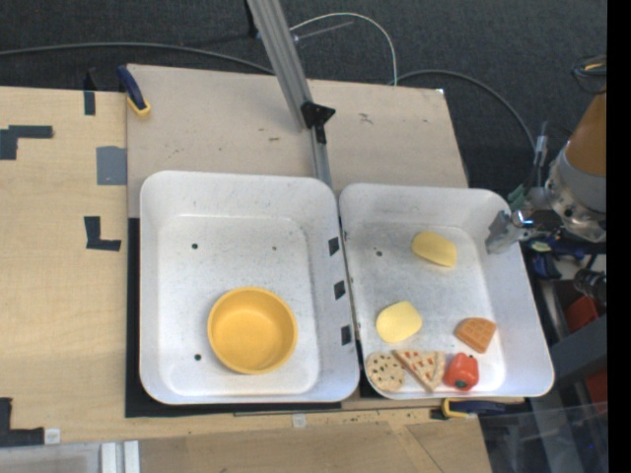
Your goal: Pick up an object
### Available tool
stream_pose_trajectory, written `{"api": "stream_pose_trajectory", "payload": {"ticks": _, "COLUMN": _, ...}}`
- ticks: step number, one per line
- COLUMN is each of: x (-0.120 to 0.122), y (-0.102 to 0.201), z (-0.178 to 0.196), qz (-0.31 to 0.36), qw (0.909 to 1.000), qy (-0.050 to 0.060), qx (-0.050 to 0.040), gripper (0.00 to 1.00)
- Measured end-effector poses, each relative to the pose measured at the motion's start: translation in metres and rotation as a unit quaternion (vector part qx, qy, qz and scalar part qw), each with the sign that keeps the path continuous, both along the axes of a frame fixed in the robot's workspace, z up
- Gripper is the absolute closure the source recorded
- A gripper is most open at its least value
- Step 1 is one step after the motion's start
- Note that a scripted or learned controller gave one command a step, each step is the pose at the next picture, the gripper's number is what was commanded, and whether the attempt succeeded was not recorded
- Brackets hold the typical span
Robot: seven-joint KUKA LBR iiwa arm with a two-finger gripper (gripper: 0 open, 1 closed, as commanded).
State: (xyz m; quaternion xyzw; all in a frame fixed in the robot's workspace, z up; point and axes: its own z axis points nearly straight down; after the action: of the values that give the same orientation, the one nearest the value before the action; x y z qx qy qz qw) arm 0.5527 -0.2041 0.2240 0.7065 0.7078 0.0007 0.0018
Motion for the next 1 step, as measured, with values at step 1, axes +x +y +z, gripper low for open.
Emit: {"api": "stream_pose_trajectory", "payload": {"ticks": 1, "x": 0.0026, "y": 0.0589, "z": -0.007, "qz": 0.002, "qw": 1.0, "qy": 0.003, "qx": 0.0014, "gripper": 1.0}}
